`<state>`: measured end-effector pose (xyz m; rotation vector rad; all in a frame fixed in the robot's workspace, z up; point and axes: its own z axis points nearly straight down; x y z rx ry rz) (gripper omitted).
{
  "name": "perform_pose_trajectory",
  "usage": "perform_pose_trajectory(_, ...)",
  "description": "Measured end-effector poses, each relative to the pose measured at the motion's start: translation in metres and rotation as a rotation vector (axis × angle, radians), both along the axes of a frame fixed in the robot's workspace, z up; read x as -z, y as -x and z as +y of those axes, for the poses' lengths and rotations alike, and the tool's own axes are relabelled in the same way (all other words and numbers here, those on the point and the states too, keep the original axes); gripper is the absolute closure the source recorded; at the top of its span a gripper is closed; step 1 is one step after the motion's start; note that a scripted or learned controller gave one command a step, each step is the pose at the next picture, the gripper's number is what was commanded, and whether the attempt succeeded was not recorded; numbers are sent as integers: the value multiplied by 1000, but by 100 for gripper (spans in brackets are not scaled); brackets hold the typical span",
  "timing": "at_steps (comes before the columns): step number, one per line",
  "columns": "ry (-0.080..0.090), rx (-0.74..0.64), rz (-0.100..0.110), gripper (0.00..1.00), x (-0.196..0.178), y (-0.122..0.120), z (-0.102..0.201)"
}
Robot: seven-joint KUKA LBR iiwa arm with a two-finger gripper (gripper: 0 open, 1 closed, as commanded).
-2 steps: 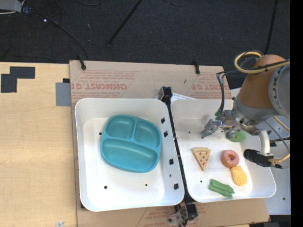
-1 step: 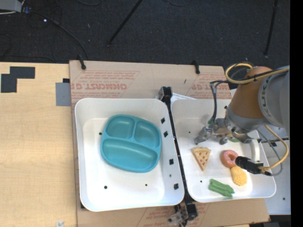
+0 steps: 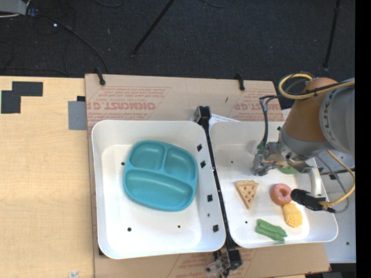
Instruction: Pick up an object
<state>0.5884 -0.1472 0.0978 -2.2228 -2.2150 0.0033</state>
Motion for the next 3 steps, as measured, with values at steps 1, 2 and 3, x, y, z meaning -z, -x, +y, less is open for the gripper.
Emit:
perform_pose_trajectory(1, 1, -5, -6, 100, -63, -5, 0)
perform_pose_trajectory(2, 1, -5, -5, 100, -113, 3, 5)
perform_pose_trajectory(3, 1, -5, -3, 100, -128, 3, 4)
